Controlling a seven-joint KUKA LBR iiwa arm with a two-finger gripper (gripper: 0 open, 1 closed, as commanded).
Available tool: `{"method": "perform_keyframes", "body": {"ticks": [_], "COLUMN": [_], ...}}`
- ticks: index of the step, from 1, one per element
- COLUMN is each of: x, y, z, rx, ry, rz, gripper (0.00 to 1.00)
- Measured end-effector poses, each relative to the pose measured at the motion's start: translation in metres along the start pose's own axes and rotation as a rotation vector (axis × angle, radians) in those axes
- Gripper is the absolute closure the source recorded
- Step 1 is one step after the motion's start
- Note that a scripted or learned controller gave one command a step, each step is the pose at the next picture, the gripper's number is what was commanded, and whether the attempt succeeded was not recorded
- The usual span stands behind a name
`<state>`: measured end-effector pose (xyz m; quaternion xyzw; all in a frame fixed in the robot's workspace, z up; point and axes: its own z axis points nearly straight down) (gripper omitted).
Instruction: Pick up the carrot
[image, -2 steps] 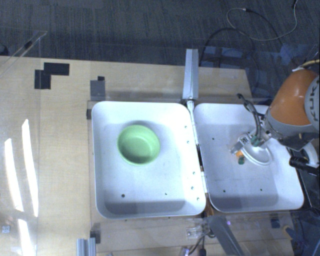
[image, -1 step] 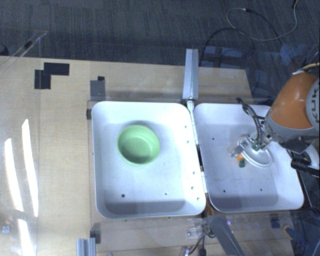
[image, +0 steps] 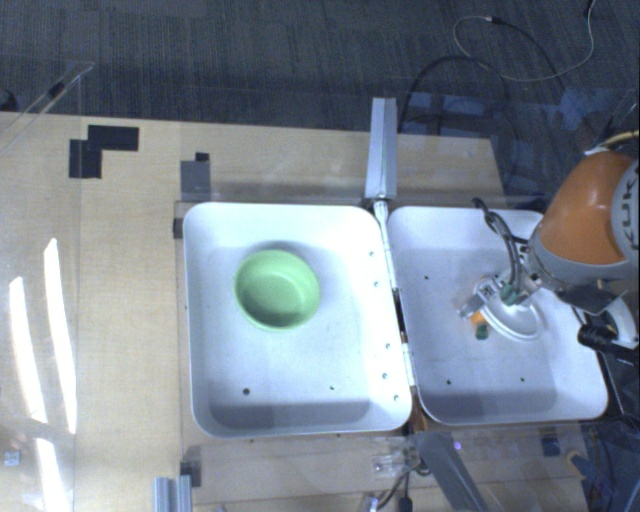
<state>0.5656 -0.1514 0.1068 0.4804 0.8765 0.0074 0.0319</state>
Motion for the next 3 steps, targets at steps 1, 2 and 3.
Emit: {"method": "perform_keyframes", "body": {"ticks": [1, 2, 3], "x": [0.001, -0.007, 0.033], "y": [0.000, 0.007, 0.095], "z": [0.000, -0.023, -0.110], "rx": [0.004, -0.019, 0.030], "ry": [-0.002, -0.030, 0.046], "rz": [-0.050, -0.050, -0.214], "gripper": [0.00, 1.00, 1.00]}}
